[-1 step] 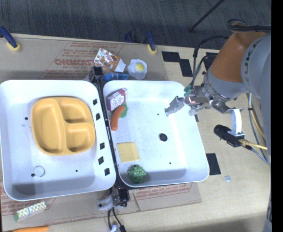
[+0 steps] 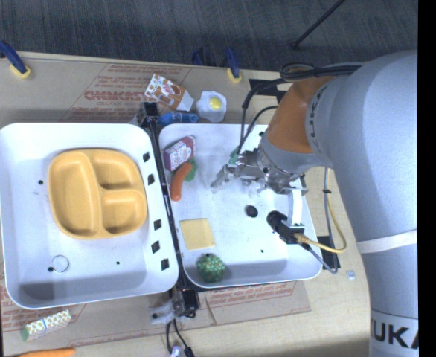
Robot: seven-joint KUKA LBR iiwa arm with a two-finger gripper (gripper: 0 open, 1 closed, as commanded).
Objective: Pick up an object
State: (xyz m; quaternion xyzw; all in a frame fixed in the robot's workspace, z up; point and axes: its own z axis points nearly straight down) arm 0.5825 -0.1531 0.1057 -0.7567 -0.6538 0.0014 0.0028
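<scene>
Arm: the grey KUKA arm point(image 2: 367, 184) comes in from the right, its orange band point(image 2: 292, 121) sitting over the upper right corner of the right bin.
End effector: the end effector point(image 2: 229, 173) hangs low over the upper middle of the right bin point(image 2: 277, 262); from where I stand I cannot tell how far its fingers are spread, and I see nothing between them.
Right bin contents: a dark red packet point(image 2: 179, 153) at the upper left, an orange carrot-like piece point(image 2: 178, 182) with a bit of green just below it, a pale yellow cheese slice point(image 2: 197, 233) lower down, and a green knobbly ball point(image 2: 210, 266) near the bottom edge.
Nearest object: the carrot-like piece and the packet lie just left of the end effector, apart from it.
Left bin: the left bin point(image 2: 24, 274) holds a yellow divided tray point(image 2: 97, 193), lying flat near its middle.
Worktop: on the worktop point(image 2: 77, 88) above the bins sit a small printed carton point(image 2: 162, 90), a blue item point(image 2: 179, 117) and a white-and-yellow egg-like toy point(image 2: 213, 105); blue clamps point(image 2: 13, 58) grip the far edge.
</scene>
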